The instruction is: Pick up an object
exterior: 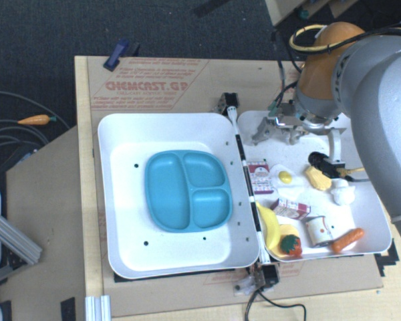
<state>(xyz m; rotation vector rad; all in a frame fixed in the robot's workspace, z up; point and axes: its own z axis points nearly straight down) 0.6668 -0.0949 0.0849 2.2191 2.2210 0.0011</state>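
My gripper [278, 135] hangs over the back left corner of the right bin [381, 227], open, with nothing between its fingers. Below it in that bin lie a small red-and-white carton [259, 177], a fried-egg toy [285, 176], a yellow wedge [317, 178], a white lump [343, 194], a second carton [293, 209], a banana [270, 223], a red-and-green fruit [291, 245], a small can [317, 230] and a carrot [347, 239]. All of these sit nearer the front than the gripper, apart from it.
The left bin [120, 179] holds a blue divided plate [187, 190]. A metal divider [244, 172] runs between the bins. The grey arm [381, 99] covers the right bin's back right. A blue object [117, 55] and an orange carrot [35, 120] lie outside the bins.
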